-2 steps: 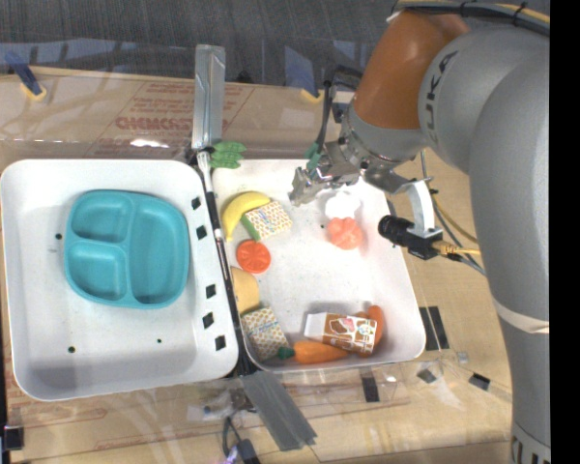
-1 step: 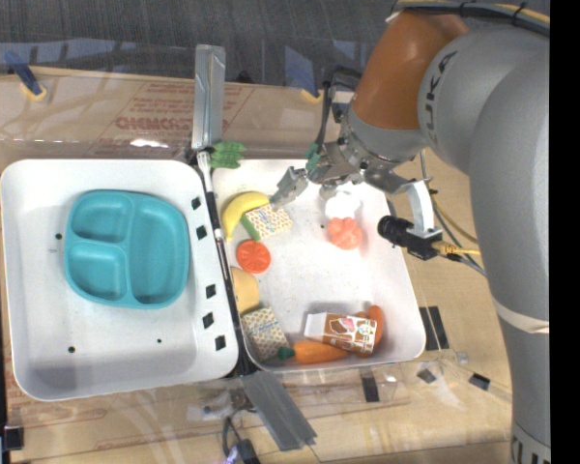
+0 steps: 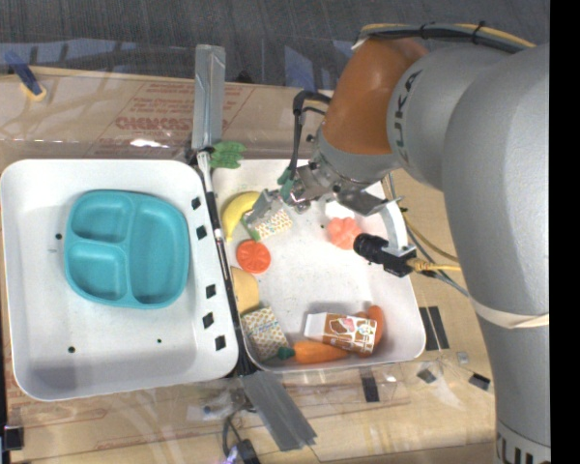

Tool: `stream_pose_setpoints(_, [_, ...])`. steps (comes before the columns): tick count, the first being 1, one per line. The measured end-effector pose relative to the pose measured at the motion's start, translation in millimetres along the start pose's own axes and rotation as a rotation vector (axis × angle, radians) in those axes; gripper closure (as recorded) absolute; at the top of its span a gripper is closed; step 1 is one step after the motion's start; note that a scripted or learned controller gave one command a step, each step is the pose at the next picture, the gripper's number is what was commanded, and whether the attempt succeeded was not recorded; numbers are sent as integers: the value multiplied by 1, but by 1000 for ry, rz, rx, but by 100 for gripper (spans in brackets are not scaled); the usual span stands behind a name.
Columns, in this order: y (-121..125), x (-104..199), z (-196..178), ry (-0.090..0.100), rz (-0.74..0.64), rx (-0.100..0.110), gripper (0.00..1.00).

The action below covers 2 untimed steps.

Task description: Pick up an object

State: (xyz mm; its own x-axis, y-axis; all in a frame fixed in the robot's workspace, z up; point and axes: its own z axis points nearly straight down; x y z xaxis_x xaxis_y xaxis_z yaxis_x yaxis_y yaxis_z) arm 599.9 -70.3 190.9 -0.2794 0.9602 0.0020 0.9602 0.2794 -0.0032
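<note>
Camera view: patterned packet (image 3: 274,222) sits in the right bin (image 3: 309,278), upper-left part, beside the banana (image 3: 234,211), tomato slice (image 3: 253,256) just below. Claw (image 3: 288,195) is right over it, at its upper right edge; grip state, can't tell. Teal divided plate (image 3: 128,247) in the left bin (image 3: 29,288).

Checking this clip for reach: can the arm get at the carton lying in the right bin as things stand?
Probably yes. The carton lies flat near the right bin's front wall with nothing on top of it; a carrot sits alongside. The end effector is in that bin, further back.
</note>
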Motion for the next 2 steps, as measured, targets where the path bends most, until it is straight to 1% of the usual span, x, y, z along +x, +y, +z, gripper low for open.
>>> stream_pose_setpoints(1, [-28, -27, 65, -1, -1, 2, 0])
stream_pose_setpoints(2, [22, -35, 91, -7, -36, -13, 0])
